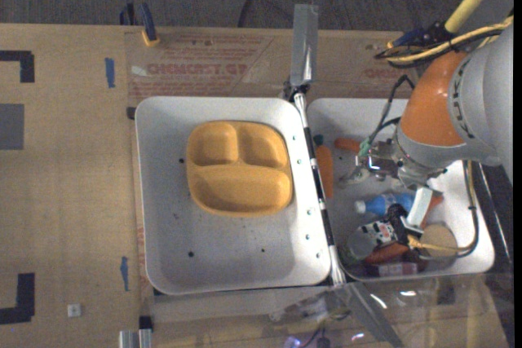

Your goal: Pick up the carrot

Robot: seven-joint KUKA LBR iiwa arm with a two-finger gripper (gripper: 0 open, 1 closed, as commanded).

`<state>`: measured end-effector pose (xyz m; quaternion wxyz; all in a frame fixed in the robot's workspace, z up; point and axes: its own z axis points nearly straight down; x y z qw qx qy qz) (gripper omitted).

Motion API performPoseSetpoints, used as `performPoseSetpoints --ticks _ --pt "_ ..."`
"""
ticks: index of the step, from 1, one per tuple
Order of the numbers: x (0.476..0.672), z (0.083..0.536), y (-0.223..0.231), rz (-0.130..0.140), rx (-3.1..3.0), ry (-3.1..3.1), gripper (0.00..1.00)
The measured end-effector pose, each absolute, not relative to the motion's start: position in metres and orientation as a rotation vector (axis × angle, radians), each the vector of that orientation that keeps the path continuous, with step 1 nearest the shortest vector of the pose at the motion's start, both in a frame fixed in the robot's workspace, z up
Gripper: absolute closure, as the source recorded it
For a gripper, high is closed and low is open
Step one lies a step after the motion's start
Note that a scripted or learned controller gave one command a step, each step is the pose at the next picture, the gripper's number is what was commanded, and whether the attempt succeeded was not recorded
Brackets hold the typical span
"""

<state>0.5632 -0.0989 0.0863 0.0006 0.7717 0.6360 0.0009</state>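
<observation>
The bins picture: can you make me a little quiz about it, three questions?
1. True or false: the yellow tray lies in the left bin.
2. Which bin holds the carrot?
3. The carrot lies A) by the divider between the bins, B) on the tray.

Key: 1 true. 2 the right bin, where the gripper is too. 3 A.

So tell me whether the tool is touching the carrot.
Apart. In the camera view the tool hangs right of the carrot, with bare white bin floor between them.
</observation>
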Motion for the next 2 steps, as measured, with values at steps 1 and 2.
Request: performPoseSetpoints --ticks 1,2 --pt "0.5647 0.0969 -0.0981 0.008 2.422 1.995 1.0" --pt "0.5651 0.1067 -0.0983 0.009 2.421 1.994 1.0"
